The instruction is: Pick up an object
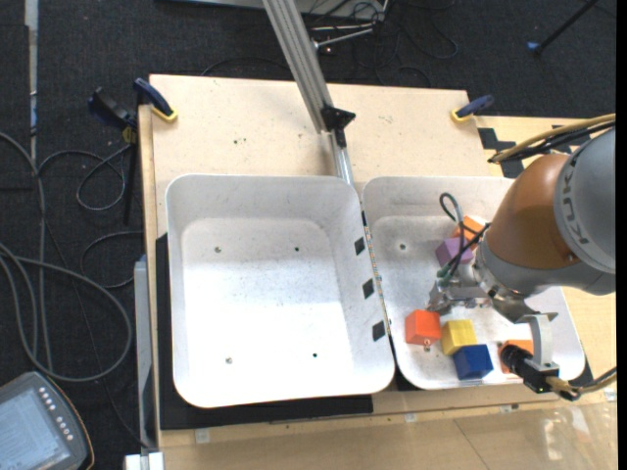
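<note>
An orange block [423,327] lies in the right bin [402,225], just beside a yellow block [458,336] and a blue block [472,360]. The gripper [453,297] hangs low above them; its jaws are blurred, so whether they grip anything cannot be told. A purple block [451,250] sits farther back. The left bin [196,199] adjoins.

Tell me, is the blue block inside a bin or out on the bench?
Inside. The blue block lies on the floor of the right bin, near its front edge, touching the yellow block.
</note>
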`<state>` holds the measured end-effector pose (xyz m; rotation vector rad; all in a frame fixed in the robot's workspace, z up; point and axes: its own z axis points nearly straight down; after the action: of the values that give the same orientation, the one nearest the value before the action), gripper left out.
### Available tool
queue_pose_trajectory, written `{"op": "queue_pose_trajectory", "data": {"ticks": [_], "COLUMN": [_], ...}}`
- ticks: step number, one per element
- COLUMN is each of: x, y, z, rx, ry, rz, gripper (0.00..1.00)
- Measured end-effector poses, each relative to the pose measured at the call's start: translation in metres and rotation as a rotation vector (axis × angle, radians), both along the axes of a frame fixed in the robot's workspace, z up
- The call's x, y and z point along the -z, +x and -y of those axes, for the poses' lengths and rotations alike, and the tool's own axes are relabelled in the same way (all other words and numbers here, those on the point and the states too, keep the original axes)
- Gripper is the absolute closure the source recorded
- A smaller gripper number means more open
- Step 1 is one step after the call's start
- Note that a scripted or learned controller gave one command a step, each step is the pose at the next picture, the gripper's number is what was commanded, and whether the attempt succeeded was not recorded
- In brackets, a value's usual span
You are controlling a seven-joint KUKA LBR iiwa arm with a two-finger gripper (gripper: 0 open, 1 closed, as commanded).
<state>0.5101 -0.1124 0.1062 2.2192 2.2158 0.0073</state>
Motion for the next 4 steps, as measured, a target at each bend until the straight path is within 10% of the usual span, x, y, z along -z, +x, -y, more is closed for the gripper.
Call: {"op": "queue_pose_trajectory", "data": {"ticks": [2, 4], "x": [-0.111, -0.118], "y": [0.003, 0.078], "z": [-0.008, -0.082], "rx": [-0.005, -0.009], "ry": [-0.001, 0.001], "rz": [0.0, -0.003], "gripper": [1.0, 1.0]}}
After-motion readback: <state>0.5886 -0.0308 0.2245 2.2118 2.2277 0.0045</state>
